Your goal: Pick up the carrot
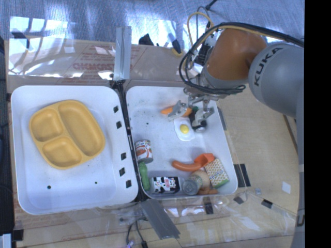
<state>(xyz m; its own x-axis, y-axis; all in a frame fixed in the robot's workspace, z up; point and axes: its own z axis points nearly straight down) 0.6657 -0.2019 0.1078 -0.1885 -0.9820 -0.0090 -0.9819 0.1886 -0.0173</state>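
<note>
Orange carrot (168,109) lies near the back of the right bin (155,138), between the spread fingers of the end effector (182,109), beside a fried egg (184,131).

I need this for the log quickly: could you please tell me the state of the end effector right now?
End effector: low in the right bin beside the carrot; open, shut or holding cannot be told.
</note>
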